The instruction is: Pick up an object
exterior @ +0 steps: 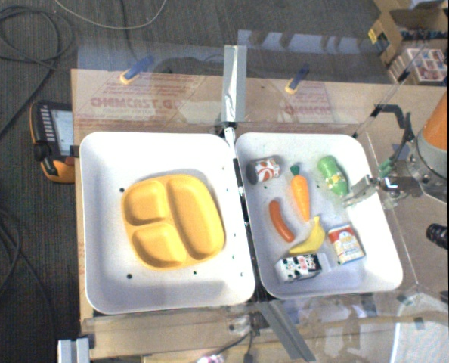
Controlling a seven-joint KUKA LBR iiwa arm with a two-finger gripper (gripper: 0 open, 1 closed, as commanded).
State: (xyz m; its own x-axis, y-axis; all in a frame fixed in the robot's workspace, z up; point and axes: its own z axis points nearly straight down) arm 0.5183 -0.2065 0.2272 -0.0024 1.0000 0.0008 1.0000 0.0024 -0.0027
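Clutter lay left of the claw [360, 191], whose state could not be told: one green bottle [332, 174] touching it, one carrot [301, 191], sausage [280, 220], banana [311, 237], three cartons.

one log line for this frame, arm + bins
arm: gripper over right bin right side, near green bottle | held: nothing seen | left bin: yellow tray | stage: pick not done

The bench [209, 100] stood on a dark grey carpet floor [28, 293], where black cables [13, 36] lay beyond its left edge, an orange and black handheld device [52, 140] rested against that edge, and cardboard boxes [410, 21] sat past its far right corner.
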